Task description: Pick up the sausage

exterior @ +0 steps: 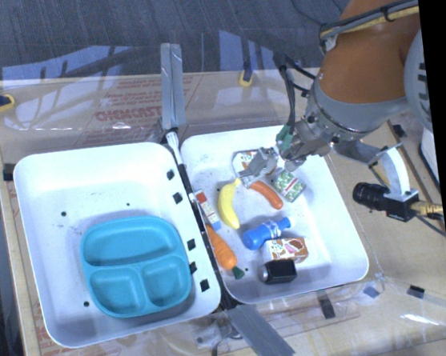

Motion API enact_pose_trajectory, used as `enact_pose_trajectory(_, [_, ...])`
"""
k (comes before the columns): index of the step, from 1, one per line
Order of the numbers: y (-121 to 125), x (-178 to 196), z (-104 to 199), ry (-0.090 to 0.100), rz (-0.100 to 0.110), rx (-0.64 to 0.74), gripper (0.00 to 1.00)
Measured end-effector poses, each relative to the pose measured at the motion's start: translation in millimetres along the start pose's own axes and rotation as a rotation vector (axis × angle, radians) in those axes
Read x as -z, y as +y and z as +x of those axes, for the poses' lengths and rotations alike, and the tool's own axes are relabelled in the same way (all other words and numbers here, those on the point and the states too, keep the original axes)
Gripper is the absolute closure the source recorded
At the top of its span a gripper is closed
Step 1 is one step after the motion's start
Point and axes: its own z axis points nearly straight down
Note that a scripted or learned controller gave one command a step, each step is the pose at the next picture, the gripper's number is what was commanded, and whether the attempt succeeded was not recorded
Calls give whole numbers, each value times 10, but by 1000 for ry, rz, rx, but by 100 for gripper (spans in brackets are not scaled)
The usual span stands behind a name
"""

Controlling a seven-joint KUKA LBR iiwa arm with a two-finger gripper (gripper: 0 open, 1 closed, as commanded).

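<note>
The sausage (268,195) is a short orange-red piece lying at a slant in the upper middle of the right white bin (339,235). My gripper (261,166) reaches in from the right and hovers just above the sausage's upper-left end, over a small printed packet (243,161). I cannot tell whether it touches the sausage. The sausage rests on the bin floor.
Around the sausage lie a banana (228,205), a green packet (289,183), a blue bottle (262,233), a small carton (288,248), a black block (280,271), a carrot (222,250) and a red-white tube (205,210). The left bin (47,187) holds a blue divided plate (137,264).
</note>
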Motion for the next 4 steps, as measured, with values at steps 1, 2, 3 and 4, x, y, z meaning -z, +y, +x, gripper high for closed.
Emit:
enact_pose_trajectory(1, [249, -1257, -528, 2, 6, -22, 0])
enact_pose_trajectory(2, [250, -1255, -528, 1, 5, -22, 0])
enact_pose_trajectory(3, [643, -2404, -808, 2, 5, -53, 0])
enact_pose_trajectory(4, [410, -2467, -1246, 2, 2, -49, 0])
